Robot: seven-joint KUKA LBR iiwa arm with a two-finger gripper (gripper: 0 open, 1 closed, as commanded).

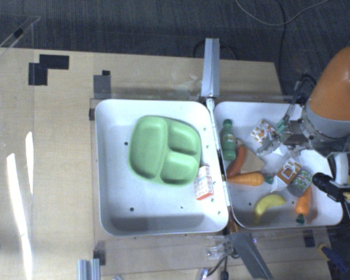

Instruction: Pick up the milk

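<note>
Milk (204, 183), a small white carton with red print, lies on its side in the left bin (114, 156), at the right edge of that bin's floor just beside the green divided plate (165, 149) and close to the wall between the bins; nothing grips it, so the pick looks not yet begun. The gripper (284, 134) hangs over the right bin (332, 214), well apart from the carton, low among the clutter there near a small printed carton (261, 133); whether the jaws are open or closed, or have anything between them, cannot be told from this slant. What is left, as a judgement, is nearly everything: cross over the dividing wall, come down on the carton, close and lift. The right bin also holds a green bottle (227, 135), two carrots (247, 179) near the middle, a banana (269, 203), another printed carton (294, 175) and a third carrot (304, 203) toward the near right corner. The plate's rim and the bin wall flank the carton closely, which could crowd the jaws on their way down. The counter (46, 174) around the bins carries no loose items near the carton.
</note>
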